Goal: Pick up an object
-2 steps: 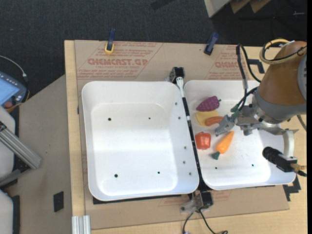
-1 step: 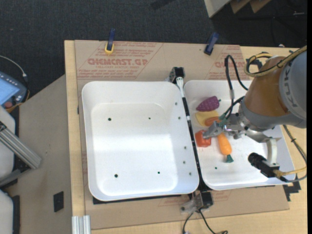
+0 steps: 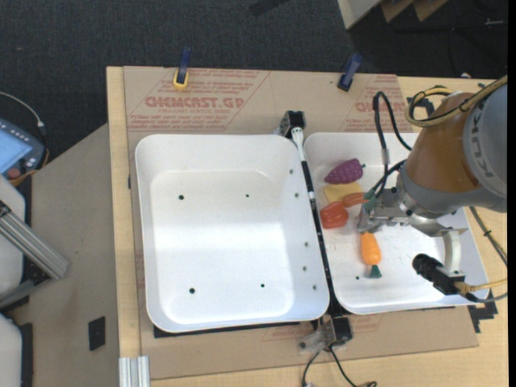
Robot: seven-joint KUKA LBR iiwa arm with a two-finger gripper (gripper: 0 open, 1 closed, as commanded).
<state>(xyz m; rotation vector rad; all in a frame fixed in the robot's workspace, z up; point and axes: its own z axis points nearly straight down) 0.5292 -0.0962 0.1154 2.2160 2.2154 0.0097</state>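
The right bin [image 3: 419,293] holds several toy foods. A purple bunch of grapes [image 3: 345,170] lies near its far left. Just in front of it is a yellow piece [image 3: 342,192], with a red piece [image 3: 333,214] beside the dividing wall. An orange carrot [image 3: 370,251] with a green tip lies toward the bin's middle. My gripper [image 3: 374,216] hangs low over the bin, right above the carrot's far end and just right of the red piece. The grey and orange wrist [image 3: 443,164] covers the bin's right part.
The left bin [image 3: 161,168] lies beside the right one, their walls meeting along a black strip [image 3: 310,208]. Black cables [image 3: 385,123] loop over the arm at the far right. Blue clamps [image 3: 184,69] hold the cardboard at the bench's back edge.
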